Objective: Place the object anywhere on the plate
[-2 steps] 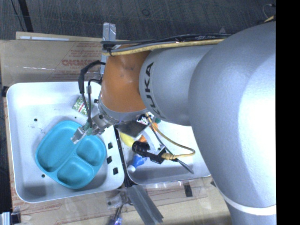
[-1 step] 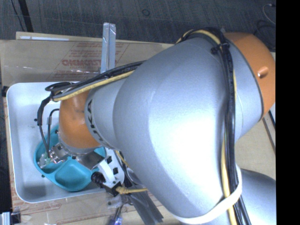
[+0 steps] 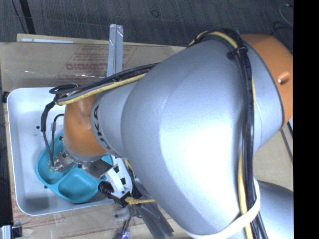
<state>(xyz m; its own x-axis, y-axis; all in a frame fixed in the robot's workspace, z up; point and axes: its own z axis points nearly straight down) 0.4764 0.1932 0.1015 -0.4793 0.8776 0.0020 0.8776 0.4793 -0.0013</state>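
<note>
One white bin [image 3: 22, 148] shows at the table's left side, and most of it is covered by the grey arm [image 3: 199, 133] reaching in from the right. Its orange band [image 3: 79, 131] hangs low over the bin's middle. Under the wrist lies a blue plate [image 3: 75, 185] with divided compartments, near the bin's front edge. The pincer is hidden beneath the wrist, so its state cannot be told. Brown cardboard [image 3: 65, 59] lies behind the bin.

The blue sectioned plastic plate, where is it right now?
The blue sectioned plastic plate lies in the lower part of the shallow white bin at the camera view's left, partly covered by the arm's orange wrist band.
</note>
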